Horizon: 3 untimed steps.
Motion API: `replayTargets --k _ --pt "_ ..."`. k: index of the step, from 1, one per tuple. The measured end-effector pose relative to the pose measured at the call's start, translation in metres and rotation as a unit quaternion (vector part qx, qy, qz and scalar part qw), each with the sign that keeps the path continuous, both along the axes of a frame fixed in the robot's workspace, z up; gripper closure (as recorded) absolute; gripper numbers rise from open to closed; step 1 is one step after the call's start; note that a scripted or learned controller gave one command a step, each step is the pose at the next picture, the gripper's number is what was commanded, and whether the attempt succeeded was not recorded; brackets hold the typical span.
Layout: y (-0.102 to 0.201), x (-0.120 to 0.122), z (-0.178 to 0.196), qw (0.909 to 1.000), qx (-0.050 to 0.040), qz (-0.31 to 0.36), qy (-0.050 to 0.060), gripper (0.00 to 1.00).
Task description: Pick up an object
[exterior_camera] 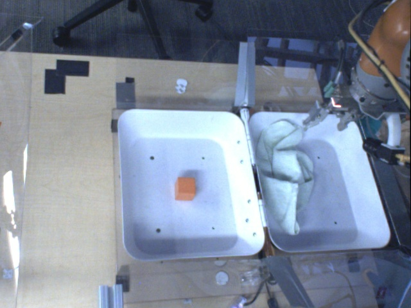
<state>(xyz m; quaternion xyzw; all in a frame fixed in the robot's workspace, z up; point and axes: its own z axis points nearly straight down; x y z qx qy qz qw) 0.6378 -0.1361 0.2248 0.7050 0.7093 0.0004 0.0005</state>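
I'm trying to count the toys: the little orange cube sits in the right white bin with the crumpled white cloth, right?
Not quite. The camera view shows the little orange cube alone in the left white bin. The crumpled white cloth does lie in the right white bin, as you said, but the cube is not with it.

Even overhead light; glare streaks at left; slightly soft focus.

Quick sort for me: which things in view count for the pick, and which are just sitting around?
For the pick:
- orange cube, in the left bin
- white cloth, crumpled in the right bin
- gripper, over the right bin's far edge

Just lying about:
- black markers on the bench
- office chair base on the floor
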Motion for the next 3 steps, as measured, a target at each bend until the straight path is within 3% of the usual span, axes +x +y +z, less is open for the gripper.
replayTargets --k 1,2,3 --pt "0.002 0.021 -0.135 0.9998 -0.0009 0.019 -0.005 0.00" --pt "0.004 0.023 -0.122 0.9998 -0.0009 0.021 -0.007 1.00" --pt "0.057 0.033 -0.021 0.9997 -0.0001 0.024 -0.003 1.00"
